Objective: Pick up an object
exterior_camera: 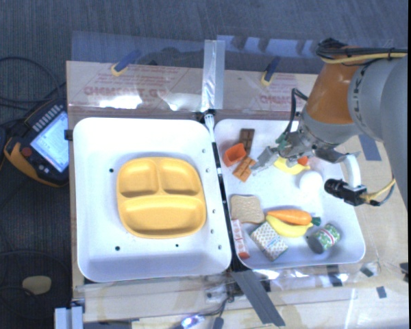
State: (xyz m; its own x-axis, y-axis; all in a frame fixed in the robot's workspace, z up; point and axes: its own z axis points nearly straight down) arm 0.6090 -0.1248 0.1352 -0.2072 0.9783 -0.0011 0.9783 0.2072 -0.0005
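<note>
The grey two-finger gripper hangs low in the right-hand white bin, centre right of the frame, over a small yellow curved toy piece whose long axis runs roughly left to right. Whether it grips anything cannot be told. A white egg lies just beside it.

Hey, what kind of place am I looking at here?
Probably a robotics lab test bench, not a kitchen: a grey arm reaches over two white bins, the food looks like toys, and a handheld control pendant lies on the carpet.
</note>
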